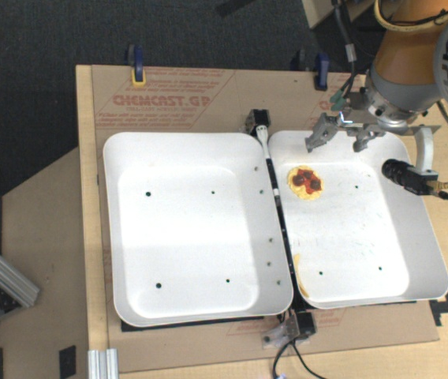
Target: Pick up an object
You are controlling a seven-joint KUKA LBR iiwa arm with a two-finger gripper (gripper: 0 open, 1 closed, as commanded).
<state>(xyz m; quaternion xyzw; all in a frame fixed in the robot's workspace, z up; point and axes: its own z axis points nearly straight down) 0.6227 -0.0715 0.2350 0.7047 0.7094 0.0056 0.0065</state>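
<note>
1. ok so the grey kuka arm with the fat orange band (417, 14) comes in from the top right corner and hangs over the far edge of the right-hand bin.
2. its two-finger metal gripper (341, 137) sits over the back rim of the shallow white plastic bin on the right (413, 243), and the two grey fingers (319, 136) are spread well apart with nothing between them.
3. the thing to grab looks like a small round flat yellow piece with a dark red and brown blotch on top (306, 182), kind of like a toy mini pizza. it lies flat on the floor of the right bin, in the back left part, near the divider between the bins.
4. that piece is just in front of the gripper and a bit below the left finger in the picture, but not touching it, there's bare white floor between them.
5. the shallow white plastic bin on the left (129, 212) sits right beside the other one, their rims meeting along a dark strip down the middle.
6. both bins rest on a brown cardboard-looking sheet with faded red lettering (169, 93), held at the back edge by a blue and yellow clamp (136, 65) and a blue clamp (321, 71).
7. a black cylinder-ish part with a cable (408, 176) sticks out over the right bin's right side, hanging off the arm's white bracket.
</note>
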